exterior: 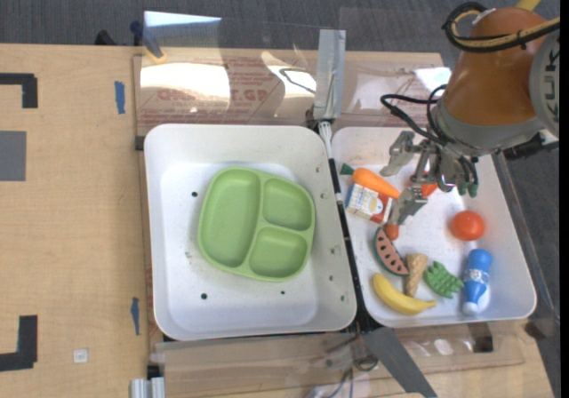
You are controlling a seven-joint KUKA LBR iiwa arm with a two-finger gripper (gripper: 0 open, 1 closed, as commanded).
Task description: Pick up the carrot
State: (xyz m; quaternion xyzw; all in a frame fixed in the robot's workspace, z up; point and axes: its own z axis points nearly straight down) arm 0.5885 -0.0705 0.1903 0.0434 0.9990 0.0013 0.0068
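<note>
The carrot (pixel 374 181) is a short orange toy lying near the upper left of the right bin (pixel 516 254), its tip resting by a small white carton (pixel 364 201). My gripper (pixel 437 192) hangs low over the same bin just to the right of the carrot, under the orange wrist band. It looks open, one dark finger (pixel 412 202) reaching down close beside the carrot's right end, the other further right. The carrot lies outside the fingers, untouched as far as I can see.
The right bin also holds a watermelon slice (pixel 388 250), banana (pixel 400 295), ice-cream cone (pixel 415 272), green leafy toy (pixel 442 280), blue bottle (pixel 476 279) and an orange ball (pixel 467 226). A green divided plate (pixel 258 224) sits in the left bin (pixel 169 210).
</note>
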